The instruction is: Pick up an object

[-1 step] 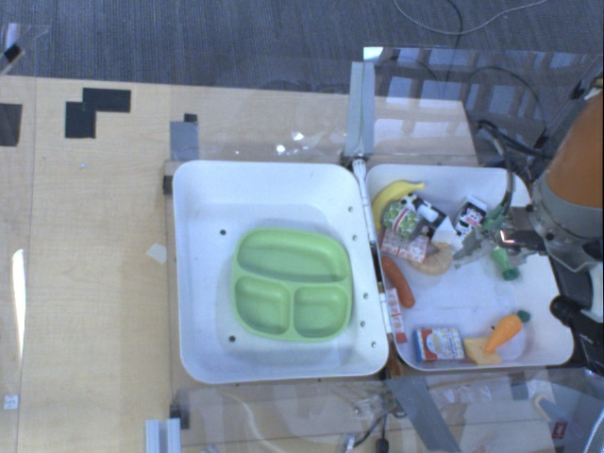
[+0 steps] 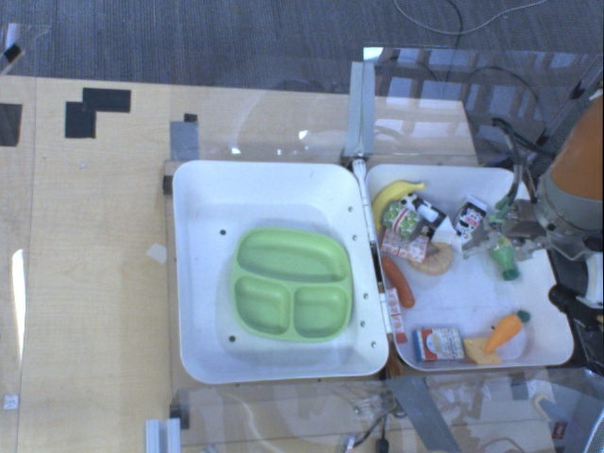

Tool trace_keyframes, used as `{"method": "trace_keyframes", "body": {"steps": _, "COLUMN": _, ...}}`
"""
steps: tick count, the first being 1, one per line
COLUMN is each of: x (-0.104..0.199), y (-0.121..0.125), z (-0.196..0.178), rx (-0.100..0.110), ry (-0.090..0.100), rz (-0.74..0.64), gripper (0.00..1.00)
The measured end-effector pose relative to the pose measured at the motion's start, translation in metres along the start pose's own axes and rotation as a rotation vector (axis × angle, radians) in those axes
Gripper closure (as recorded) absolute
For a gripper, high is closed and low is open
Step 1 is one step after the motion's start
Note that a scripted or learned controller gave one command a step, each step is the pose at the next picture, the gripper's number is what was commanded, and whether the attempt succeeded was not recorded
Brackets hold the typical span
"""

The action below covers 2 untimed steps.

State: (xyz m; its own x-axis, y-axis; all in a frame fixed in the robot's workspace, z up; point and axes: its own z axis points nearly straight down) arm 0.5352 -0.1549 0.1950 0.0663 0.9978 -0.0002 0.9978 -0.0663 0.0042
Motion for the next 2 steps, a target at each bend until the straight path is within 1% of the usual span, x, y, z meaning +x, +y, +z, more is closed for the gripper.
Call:
{"method": "trace_keyframes", "body": {"steps": 1, "x": -0.0282, "y": 0.0413, "z": 0.0809, "rx": -0.019, "ry": -0.001, "rz": -0.078, "gripper": 0.00}}
{"method": "trace_keyframes", "body": {"steps": 2, "x": -0.0278, "y": 0.0416, "z": 0.0716, "rx": -0.019, "ry": -0.001, "rz": -0.079, "gripper": 1.00}}
